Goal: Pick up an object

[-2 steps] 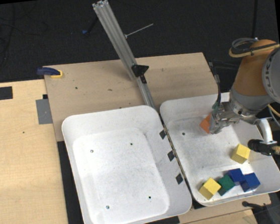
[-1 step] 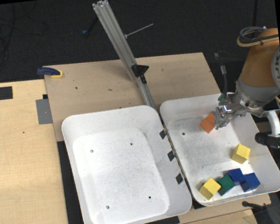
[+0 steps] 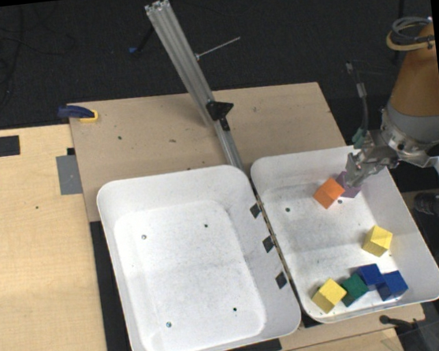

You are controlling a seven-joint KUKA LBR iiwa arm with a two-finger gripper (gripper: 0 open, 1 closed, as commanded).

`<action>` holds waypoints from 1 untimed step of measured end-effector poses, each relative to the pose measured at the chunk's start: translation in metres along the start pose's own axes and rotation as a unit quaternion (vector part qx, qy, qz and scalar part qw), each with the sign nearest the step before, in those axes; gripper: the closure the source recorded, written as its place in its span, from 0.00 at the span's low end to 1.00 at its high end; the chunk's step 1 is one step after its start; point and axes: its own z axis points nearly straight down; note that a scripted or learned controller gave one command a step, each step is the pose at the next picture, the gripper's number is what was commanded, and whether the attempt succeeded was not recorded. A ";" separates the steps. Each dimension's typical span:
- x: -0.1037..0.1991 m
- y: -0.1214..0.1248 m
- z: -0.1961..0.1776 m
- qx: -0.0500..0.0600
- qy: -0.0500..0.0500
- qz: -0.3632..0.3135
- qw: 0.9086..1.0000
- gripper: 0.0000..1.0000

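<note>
Gripper is seen over the upper part of the right bin; whether anything is gripped cannot be told. An orange block is seen just beside it, with a purple block touching. Lower in the bin: one yellow block apart; another yellow block, a green block and two blue blocks clustered together. The left bin is set alongside on the desk.

We see the grey two-finger end effector over the right shallow white bin, near its far edge, with a purple block and an orange cube just beside it. Yellow, green and blue blocks lie toward the near right corner.
</note>
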 end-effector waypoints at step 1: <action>0.005 0.003 -0.045 0.000 0.000 0.000 1.000 1.00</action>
